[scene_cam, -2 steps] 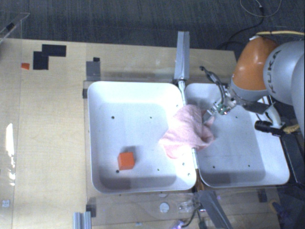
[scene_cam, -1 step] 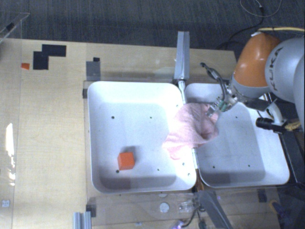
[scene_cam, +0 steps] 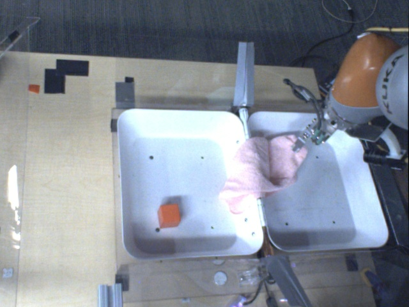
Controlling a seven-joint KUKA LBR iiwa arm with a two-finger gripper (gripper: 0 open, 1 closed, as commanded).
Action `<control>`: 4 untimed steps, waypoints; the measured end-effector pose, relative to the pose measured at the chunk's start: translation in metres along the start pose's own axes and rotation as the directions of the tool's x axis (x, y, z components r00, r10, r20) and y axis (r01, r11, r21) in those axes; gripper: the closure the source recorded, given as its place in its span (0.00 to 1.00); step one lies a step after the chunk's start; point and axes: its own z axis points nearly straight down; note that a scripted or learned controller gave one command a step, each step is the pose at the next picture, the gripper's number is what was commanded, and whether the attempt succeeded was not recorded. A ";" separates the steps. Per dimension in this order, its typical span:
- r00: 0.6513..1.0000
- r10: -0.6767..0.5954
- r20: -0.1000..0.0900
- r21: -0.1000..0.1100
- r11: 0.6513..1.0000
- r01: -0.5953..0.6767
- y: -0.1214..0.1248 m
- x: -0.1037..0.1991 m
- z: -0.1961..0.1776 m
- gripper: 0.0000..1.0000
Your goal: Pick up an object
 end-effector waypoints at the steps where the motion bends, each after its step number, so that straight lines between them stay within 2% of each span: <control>1: 1.000 0.000 0.000 0.000 1.000 0.000 0.000 0.000 0.000 0.00; 2: 0.995 -0.099 0.003 -0.003 0.995 0.099 0.001 0.009 0.045 0.00; 3: 0.995 -0.099 0.011 -0.011 0.995 0.099 0.005 0.008 0.030 1.00; 4: 0.996 -0.086 0.004 -0.003 0.996 0.086 0.034 -0.004 -0.063 1.00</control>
